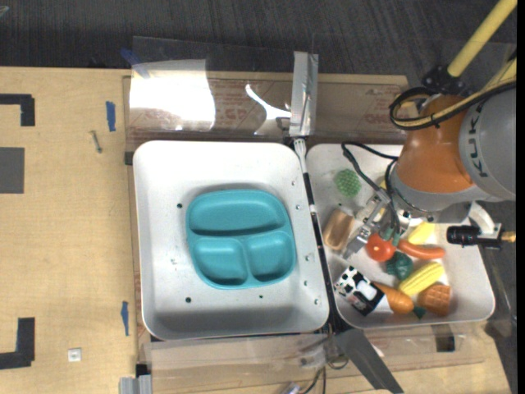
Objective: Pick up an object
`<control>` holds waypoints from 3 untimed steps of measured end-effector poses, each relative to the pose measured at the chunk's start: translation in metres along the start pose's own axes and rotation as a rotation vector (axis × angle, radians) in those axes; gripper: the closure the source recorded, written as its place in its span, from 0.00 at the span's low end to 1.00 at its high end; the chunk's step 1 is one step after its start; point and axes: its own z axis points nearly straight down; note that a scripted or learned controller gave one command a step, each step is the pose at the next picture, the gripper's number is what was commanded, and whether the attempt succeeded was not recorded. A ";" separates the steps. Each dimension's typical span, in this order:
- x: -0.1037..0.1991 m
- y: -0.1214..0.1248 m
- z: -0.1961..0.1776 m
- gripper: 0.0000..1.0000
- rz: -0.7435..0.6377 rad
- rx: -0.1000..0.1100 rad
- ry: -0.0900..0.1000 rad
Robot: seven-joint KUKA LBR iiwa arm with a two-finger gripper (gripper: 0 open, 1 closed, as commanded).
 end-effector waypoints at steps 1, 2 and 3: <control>0.041 -0.042 -0.001 0.00 0.097 0.002 -0.001; -0.081 0.004 0.002 0.00 0.010 0.003 0.000; -0.082 0.006 -0.011 1.00 0.007 0.001 -0.007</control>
